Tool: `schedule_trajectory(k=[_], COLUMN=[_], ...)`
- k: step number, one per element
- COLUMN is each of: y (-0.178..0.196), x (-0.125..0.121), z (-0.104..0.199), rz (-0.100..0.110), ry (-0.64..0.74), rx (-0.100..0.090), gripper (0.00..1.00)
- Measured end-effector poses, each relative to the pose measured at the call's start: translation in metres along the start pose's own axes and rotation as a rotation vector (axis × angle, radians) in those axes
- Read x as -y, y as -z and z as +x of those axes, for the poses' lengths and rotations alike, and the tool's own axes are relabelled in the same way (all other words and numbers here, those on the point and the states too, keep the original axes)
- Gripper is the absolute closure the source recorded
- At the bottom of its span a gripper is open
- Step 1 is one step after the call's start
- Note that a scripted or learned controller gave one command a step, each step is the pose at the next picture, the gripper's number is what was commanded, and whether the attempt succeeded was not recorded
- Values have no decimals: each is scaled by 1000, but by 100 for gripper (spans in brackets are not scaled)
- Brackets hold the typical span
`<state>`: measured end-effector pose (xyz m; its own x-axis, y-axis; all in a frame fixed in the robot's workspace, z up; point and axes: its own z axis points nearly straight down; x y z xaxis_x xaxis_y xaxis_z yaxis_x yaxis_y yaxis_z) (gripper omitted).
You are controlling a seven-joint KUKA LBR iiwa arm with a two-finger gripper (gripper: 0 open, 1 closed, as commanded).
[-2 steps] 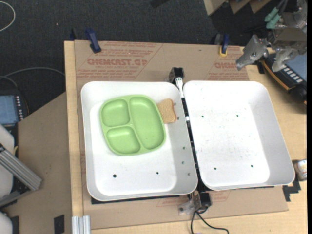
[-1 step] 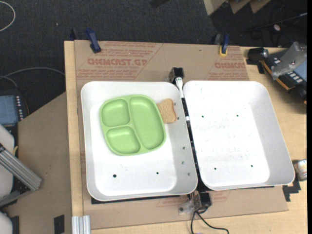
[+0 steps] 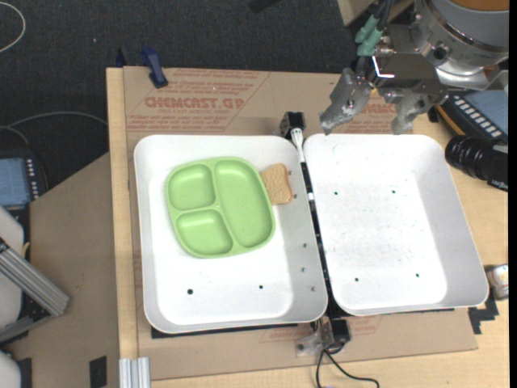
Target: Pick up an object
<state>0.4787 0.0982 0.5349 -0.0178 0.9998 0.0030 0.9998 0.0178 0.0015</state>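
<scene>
Tool (image 3: 367,107) hangs spread and empty above right bin (image 3: 452,241); left bin's (image 3: 153,241) cracker (image 3: 278,184), likely light and brittle, suits an edge grip, beside green tray (image 3: 220,207).

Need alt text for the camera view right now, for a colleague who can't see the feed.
The gripper hovers over the far edge of the right bin, holding nothing. In the left bin lies a green divided plate with a tan biscuit-like piece at its right rim.
</scene>
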Motion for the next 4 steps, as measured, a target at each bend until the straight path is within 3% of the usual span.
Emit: schedule_trajectory(k=[1, 2, 3, 4], y=[0, -9, 1, 0], x=[-2, -2, -2, -2], z=[73, 89, 59, 88], rz=[-2, 5, -2, -1], ry=[-9, -16, -21, -15], rx=[1, 4, 2, 2], gripper=[0, 0, 0, 0])
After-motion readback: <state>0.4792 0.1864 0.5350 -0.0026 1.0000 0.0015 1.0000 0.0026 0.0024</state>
